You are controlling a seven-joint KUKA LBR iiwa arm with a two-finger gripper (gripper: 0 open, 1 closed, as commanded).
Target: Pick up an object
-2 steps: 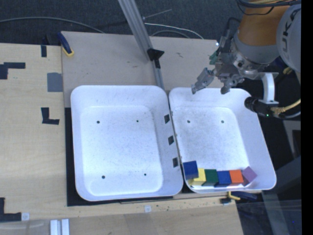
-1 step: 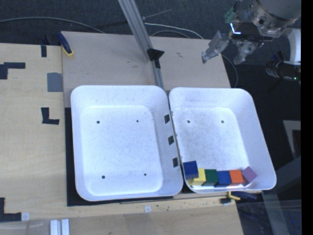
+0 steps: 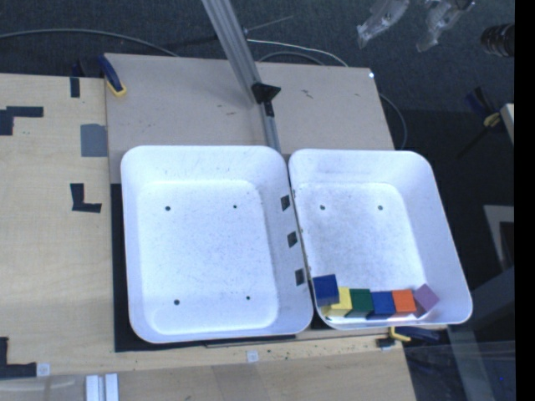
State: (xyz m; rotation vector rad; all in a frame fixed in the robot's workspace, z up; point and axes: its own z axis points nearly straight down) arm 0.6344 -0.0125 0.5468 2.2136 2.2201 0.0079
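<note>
Along the near wall of the right shallow white plastic bin [image 3: 435, 224] lies a row of small cubes: blue [image 3: 325, 288], yellow [image 3: 341, 302], green [image 3: 360, 301], blue, orange [image 3: 404, 301], purple [image 3: 426, 296]. Far beyond, above the dark floor past the counter [image 3: 50, 249], the translucent two-finger gripper [image 3: 411, 25] hangs, jaws spread, gripping nothing.

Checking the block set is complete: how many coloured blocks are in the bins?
6, all along the right bin's near wall: blue, yellow, green, blue, orange, purple. More may hide beneath.

Metal rail [image 3: 236, 44] slants across bench [image 3: 50, 224]; blue-yellow clamp [image 3: 113, 76] at board's far-left corner
</note>
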